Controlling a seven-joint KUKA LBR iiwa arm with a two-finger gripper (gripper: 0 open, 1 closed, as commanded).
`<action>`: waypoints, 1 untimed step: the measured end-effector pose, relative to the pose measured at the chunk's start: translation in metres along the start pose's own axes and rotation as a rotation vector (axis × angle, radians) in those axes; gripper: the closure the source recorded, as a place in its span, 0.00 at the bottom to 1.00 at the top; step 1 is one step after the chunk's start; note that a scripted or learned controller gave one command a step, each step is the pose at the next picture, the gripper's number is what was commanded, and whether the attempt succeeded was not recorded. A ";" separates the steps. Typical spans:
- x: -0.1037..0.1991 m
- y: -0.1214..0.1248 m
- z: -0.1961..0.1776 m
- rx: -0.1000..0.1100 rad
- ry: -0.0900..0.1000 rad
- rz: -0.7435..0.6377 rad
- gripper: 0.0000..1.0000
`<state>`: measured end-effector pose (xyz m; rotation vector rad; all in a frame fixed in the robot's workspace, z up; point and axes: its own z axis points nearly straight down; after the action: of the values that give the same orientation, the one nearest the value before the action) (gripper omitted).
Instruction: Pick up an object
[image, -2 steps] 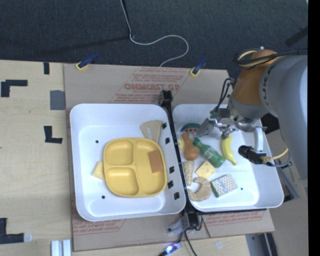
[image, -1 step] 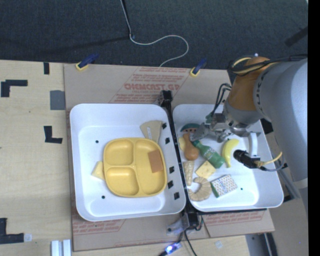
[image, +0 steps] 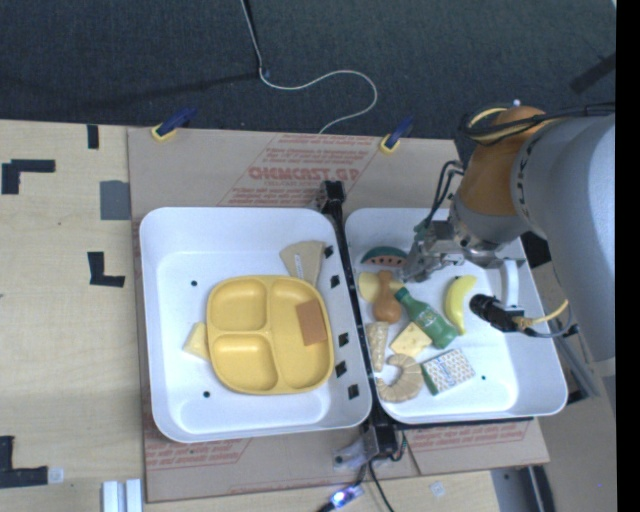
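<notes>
Sitting in the right bin (image: 540, 395) is a whole pile of toy food, any of which could be the object to grab: a green bottle (image: 424, 315) lying at a slant in the middle, a banana (image: 458, 301) just to its right, a watermelon slice (image: 383, 258) up by the divider, a yellowish pear-shaped thing (image: 377, 289) below that, a cheese wedge (image: 410, 340), a small patterned packet (image: 447, 370) and some flat cracker-ish pieces (image: 390, 375) near the front-left corner. The gripper (image: 425, 257) is down over the back of that bin, between the watermelon slice and the banana, close above the bottle's top end. Honestly can't tell how far apart its fingers are or if anything's in them. Over in the left bin (image: 165, 300) there's a yellow divided plate (image: 268, 333) with a brown slab (image: 312, 322) on its right section, plus a tan wedge (image: 304, 260) behind it.
</notes>
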<state>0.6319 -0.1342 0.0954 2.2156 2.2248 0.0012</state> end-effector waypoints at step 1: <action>-0.002 -0.002 -0.043 0.000 0.001 0.003 1.00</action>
<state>0.6301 -0.1364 0.1381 2.2197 2.2212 0.0022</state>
